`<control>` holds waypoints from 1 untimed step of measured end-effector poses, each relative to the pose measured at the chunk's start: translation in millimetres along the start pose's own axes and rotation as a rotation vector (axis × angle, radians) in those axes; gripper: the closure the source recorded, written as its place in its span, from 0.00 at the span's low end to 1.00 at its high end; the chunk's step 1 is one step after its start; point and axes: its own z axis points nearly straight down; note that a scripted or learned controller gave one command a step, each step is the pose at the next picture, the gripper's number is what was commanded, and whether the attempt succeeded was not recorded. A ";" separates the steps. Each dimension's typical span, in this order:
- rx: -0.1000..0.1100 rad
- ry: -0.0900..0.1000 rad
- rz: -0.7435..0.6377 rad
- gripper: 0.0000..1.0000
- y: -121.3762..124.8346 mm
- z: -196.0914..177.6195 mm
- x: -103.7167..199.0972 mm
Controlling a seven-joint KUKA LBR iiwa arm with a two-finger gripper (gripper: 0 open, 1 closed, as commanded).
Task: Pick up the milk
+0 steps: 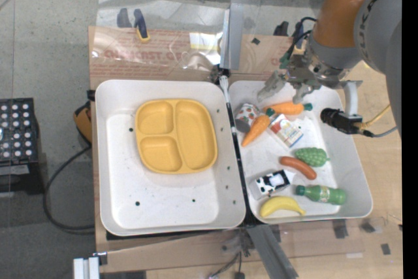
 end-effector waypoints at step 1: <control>0.000 0.000 0.228 0.00 -7.6 100.2 -1.8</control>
